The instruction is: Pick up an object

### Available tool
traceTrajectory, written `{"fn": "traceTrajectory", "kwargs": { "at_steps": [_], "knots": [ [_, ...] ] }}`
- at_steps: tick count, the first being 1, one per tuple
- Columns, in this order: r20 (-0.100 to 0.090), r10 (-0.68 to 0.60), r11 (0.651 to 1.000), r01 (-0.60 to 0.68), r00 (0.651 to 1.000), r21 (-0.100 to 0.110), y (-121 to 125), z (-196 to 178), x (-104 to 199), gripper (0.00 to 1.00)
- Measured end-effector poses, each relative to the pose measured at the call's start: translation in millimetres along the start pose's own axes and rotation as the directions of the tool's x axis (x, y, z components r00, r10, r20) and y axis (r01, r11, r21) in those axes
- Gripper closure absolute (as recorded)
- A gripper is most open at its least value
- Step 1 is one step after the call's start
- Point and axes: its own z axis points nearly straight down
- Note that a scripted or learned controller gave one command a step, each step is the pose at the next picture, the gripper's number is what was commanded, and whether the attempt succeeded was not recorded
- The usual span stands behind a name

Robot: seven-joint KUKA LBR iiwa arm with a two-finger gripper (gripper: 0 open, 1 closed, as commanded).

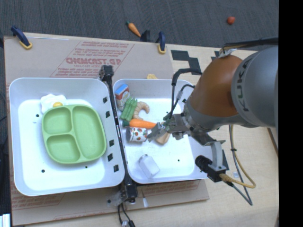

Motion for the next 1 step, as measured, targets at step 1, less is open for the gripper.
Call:
{"fn": "traceTrajectory", "kwargs": {
  "at_steps": [1],
  "knots": [
    [0.001,-0.002,1.000,0.002,1.000,0.001,-6.7,114.8,-64.7,0.00]
  ]
}}
